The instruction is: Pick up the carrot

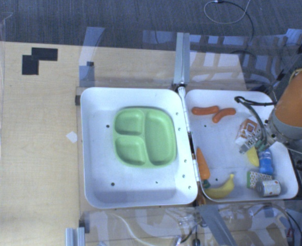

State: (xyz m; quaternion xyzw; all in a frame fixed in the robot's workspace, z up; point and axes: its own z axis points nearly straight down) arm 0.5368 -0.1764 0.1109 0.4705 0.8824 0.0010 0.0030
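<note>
The carrot (pixel 202 164), orange and slim, lies in the right bin (pixel 227 99) along its left wall, just above a banana (pixel 221 187). The arm, with its orange band (pixel 296 104), reaches in from the right. Its gripper (pixel 257 140) hangs low over a cluster of small items on the bin's right side, well to the right of the carrot and apart from it.
A green divided plate (pixel 143 136) sits in the left bin (pixel 97 183). The right bin also holds two sausages (pixel 205 110) (pixel 223 115), a red-and-white packet (pixel 247 130), a yellow item (pixel 253 157), a blue bottle (pixel 265 163) and a can (pixel 268 187).
</note>
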